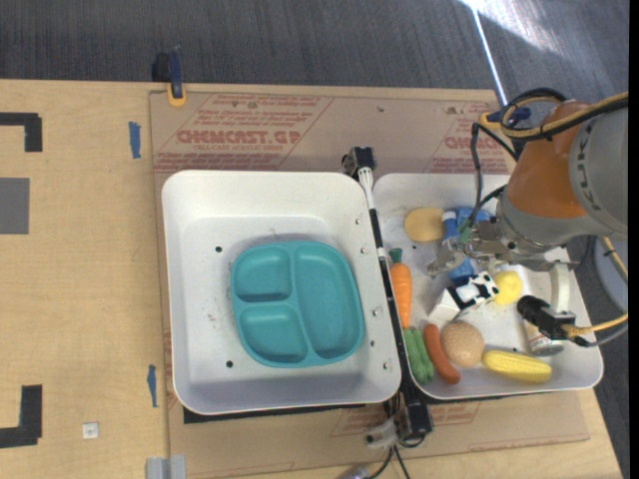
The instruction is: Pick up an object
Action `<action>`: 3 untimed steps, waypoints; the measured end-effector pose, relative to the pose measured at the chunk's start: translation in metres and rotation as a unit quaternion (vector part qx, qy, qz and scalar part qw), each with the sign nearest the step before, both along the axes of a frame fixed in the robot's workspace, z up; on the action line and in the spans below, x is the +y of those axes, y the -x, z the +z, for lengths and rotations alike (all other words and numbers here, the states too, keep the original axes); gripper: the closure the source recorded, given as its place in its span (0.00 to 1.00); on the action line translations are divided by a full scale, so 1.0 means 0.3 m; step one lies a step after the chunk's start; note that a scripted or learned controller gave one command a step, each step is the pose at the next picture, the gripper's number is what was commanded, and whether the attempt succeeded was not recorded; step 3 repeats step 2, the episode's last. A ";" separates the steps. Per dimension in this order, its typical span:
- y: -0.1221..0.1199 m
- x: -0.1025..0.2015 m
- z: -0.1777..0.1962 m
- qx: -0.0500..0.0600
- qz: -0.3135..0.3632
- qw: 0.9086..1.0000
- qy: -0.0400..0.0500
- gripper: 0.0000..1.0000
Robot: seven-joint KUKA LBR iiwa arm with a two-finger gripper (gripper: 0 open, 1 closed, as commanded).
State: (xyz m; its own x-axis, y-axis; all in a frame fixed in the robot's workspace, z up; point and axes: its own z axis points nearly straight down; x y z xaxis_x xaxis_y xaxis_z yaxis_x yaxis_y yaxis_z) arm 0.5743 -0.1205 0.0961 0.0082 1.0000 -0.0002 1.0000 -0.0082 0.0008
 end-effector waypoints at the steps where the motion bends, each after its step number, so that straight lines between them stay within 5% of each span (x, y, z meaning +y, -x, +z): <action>1: -0.001 0.002 0.032 -0.001 0.000 1.000 0.000 1.00; 2: -0.001 0.193 0.485 0.000 -0.166 0.986 0.000 1.00; 3: -0.001 0.193 0.485 0.000 -0.166 0.986 0.000 1.00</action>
